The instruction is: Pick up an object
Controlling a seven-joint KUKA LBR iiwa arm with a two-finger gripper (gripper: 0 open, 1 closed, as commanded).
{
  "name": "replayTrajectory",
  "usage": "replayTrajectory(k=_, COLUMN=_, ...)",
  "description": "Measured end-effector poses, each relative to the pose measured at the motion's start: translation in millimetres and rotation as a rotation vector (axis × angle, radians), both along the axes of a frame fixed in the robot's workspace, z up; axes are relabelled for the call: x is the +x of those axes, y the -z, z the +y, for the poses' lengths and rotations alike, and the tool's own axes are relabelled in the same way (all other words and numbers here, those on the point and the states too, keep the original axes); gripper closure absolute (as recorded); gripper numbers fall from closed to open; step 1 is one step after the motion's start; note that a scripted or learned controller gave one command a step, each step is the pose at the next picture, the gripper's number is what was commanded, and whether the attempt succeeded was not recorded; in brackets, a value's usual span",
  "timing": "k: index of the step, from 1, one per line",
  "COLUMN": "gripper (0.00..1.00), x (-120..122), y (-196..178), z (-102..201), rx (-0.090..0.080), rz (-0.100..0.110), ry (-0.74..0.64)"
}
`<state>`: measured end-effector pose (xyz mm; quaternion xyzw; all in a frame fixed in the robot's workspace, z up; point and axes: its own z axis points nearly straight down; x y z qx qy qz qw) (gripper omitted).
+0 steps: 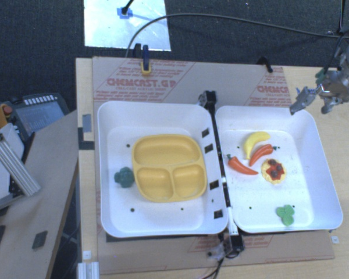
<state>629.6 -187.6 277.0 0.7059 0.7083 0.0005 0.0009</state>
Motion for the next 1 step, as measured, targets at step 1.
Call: replayTrajectory(k=1, gripper=0.0, x=4.6, y=41.8, z=0.5, rx=0.0, rz=0.002, ry=0.0)
